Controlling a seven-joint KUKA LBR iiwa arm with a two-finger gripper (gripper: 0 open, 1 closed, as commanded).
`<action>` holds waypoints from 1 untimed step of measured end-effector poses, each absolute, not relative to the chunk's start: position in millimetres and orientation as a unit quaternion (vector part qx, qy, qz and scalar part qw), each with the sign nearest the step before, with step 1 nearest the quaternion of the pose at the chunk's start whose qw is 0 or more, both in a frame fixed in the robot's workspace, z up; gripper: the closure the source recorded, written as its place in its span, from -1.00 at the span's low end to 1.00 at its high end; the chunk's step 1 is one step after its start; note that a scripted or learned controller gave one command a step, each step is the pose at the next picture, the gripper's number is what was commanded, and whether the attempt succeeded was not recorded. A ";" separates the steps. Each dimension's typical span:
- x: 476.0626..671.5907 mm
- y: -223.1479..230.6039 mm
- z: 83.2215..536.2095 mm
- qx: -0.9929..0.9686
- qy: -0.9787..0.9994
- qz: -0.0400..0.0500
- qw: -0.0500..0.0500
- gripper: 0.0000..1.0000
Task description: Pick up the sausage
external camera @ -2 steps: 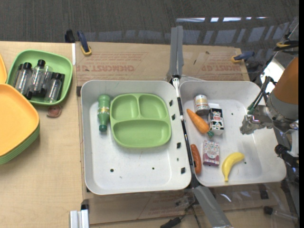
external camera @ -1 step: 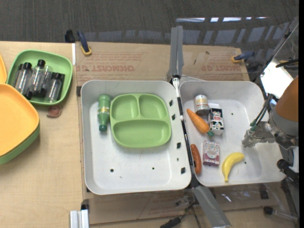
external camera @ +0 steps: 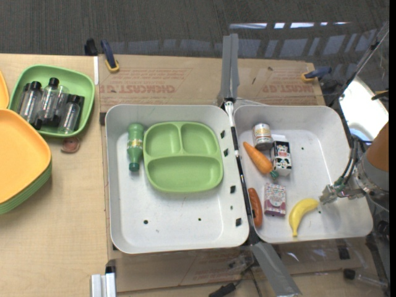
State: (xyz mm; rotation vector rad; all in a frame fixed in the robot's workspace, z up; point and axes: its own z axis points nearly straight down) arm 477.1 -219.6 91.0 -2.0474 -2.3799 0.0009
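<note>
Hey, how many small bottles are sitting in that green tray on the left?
3 small bottles, lying side by side in the green tray left of the bins. More may be hidden between them.

Banana, carrot; green plate left bin.

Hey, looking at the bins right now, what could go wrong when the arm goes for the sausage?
1. The sausage lies tight against the right bin's left wall, so a finger may hit the wall instead of sliding beside it.
2. The pink packet sits close on its other side and may get nudged or pinched along with it.
3. The gripper is at the far right, and the banana lies between, so a low approach might knock it.
</note>
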 end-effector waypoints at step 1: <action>477.5 -149.5 124.5 -0.699 -0.715 0.000 0.000 1.00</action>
